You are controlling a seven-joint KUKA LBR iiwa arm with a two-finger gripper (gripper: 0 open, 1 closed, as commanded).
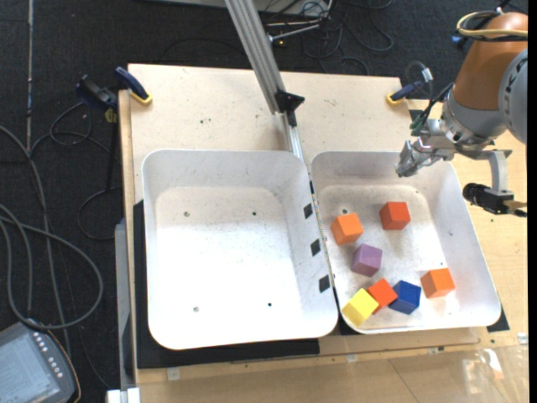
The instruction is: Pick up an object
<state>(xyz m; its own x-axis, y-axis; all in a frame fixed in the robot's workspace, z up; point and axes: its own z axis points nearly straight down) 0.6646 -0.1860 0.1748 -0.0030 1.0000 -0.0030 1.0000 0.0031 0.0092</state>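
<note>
On the pale, speckled surface point(218, 107) two shallow white bins stood side by side, and they were touching along their inner walls. The left bin point(159, 225) had only small dark specks on its floor. The right bin point(470, 250) held all the blocks. An orange block point(347, 227) and a red block point(394, 215) lay near the middle, a little apart from each other. A purple block point(367, 259) was just below the orange one. Near the front wall a yellow block point(360, 306), a small red-orange block point(383, 291) and a blue block point(406, 296) were pressed together in a row, and one more orange block point(437, 282) lay just to the right of them.

The arm point(491, 74), grey with an orange part, came in from the right side. Its gripper point(409, 166) hung over the back edge of the right bin, well apart from every block. Nothing was between the fingers, but I could not tell how far they were open, because they looked small and blurred from here.

A slanted metal pole point(256, 44) crossed the back of the surface down to the place where the bins meet. Blue and yellow clamps point(132, 85) held the back corners of the surface. The floor around was dark carpet point(59, 23) with loose black cables point(42, 250), and a grey device point(29, 366) lay at the front left corner.
</note>
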